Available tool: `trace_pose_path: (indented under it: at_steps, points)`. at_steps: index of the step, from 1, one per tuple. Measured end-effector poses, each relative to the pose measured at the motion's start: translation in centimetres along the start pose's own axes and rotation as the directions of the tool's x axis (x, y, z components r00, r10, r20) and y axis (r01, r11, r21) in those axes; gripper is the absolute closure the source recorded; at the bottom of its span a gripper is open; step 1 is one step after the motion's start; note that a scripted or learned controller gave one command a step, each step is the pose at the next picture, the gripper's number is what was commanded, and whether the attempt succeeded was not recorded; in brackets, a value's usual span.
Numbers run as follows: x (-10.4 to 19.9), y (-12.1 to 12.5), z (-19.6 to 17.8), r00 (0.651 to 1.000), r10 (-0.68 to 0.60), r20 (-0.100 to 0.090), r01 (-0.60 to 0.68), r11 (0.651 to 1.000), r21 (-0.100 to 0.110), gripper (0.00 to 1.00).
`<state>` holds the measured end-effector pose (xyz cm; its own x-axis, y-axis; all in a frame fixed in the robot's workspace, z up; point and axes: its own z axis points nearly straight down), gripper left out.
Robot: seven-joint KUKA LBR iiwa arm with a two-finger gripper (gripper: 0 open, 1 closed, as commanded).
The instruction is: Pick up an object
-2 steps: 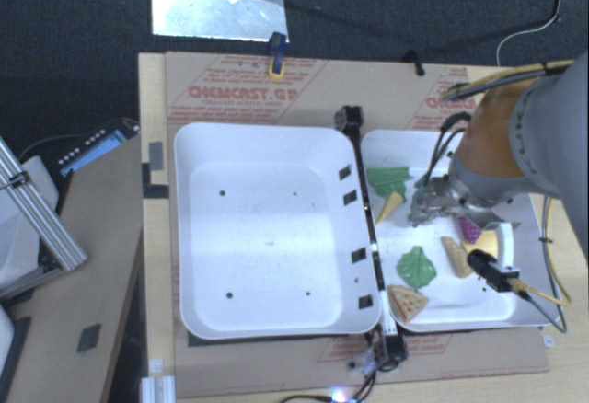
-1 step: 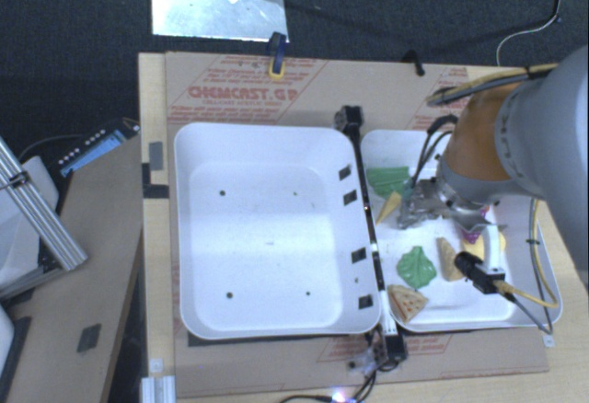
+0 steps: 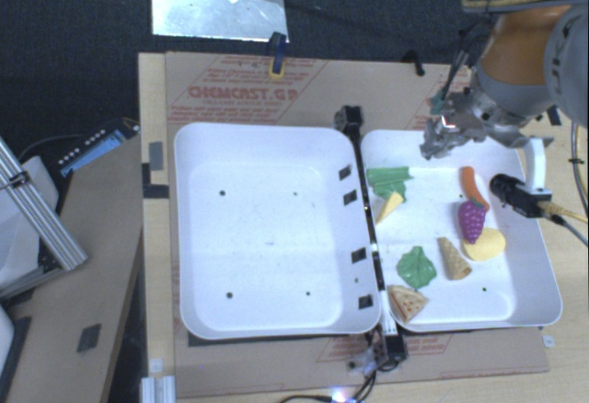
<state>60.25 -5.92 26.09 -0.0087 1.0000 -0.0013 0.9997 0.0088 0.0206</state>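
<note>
- White plastic, two shallow bins on the table: the left bin (image 3: 267, 226) carries no items; the right bin (image 3: 525, 300) carries all the loose pieces.
- Gripper (image 3: 434, 147): hangs over the far left corner of the right bin, on the grey arm (image 3: 529, 42) with its orange band. Whether its fingers are spread or closed, I cannot tell at this size; nothing is seen between them.
- Green leafy piece (image 3: 388, 178): just below and to the left of the fingers, the nearest candidate, lying on the bin floor.
- Yellow wedge (image 3: 391, 205): beside the green leafy piece, a little further towards the camera from the fingers.
- Orange carrot-like piece (image 3: 472, 184): to the right of the fingers, near the bin's middle.
- Purple grape cluster (image 3: 471, 220) and yellow rounded piece (image 3: 486, 246): touching each other, further right and nearer the camera.
- Tan cone (image 3: 453, 259), green ruffled piece (image 3: 417, 268), tan cracker-like wedge (image 3: 407, 302): well apart from the fingers, along the near side.
- Status, judged: no item is lifted; every piece rests in the bin. Approach appears under way at most; descent, grip and lift all remain.
</note>
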Motion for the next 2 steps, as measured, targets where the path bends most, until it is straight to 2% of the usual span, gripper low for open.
trace_pose_path:
  at_steps: [1, 2]
  points:
    - [9.3, 0.7, -6.8, 1.0, -0.002, -0.003, 0.002, 1.0, 0.012, 1.0]
    - [19.8, 3.1, -13.3, 1.0, -0.006, -0.006, 0.006, 1.0, 0.01, 1.0]
